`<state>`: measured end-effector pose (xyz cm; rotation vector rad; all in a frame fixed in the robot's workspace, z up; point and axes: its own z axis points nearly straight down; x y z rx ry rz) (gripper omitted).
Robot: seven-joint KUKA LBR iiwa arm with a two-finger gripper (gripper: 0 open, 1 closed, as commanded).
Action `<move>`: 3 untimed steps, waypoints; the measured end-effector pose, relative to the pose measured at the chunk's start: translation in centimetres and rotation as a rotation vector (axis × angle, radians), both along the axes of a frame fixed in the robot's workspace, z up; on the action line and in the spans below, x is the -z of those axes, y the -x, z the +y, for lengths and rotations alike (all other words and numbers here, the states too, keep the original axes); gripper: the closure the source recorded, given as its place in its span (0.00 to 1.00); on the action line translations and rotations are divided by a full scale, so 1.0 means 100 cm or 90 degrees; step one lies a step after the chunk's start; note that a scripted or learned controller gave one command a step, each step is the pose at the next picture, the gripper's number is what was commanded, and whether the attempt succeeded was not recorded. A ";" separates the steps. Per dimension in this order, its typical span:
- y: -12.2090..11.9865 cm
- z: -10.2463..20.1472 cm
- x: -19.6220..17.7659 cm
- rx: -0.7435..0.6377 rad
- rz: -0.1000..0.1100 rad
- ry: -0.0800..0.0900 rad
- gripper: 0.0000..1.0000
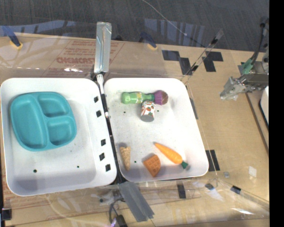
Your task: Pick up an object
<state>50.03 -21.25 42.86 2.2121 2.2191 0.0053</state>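
The right bin (191, 126) holds several toys. A green piece (132, 97) lies against a purple one (161, 97) near the back. Just in front of them is a small patterned cup (148, 111). Toward the front lie an orange carrot (168, 153), an orange waffle piece (152, 165) and a tan cone (126, 156). My gripper (230, 89) hangs outside the bins, to the right of the right bin's back corner, over the bench, with nothing seen in it.
A teal divided plate (42, 119) lies in the left bin (52, 176). A silver taped post (102, 46) stands behind the seam between the bins. Brown bench surface (227, 141) spreads right of the bins.
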 end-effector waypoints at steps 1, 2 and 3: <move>0.020 0.116 0.099 -0.007 0.010 -0.004 1.00; 0.024 0.030 -0.018 0.001 0.001 0.000 1.00; 0.001 0.123 0.155 -0.005 0.014 -0.003 1.00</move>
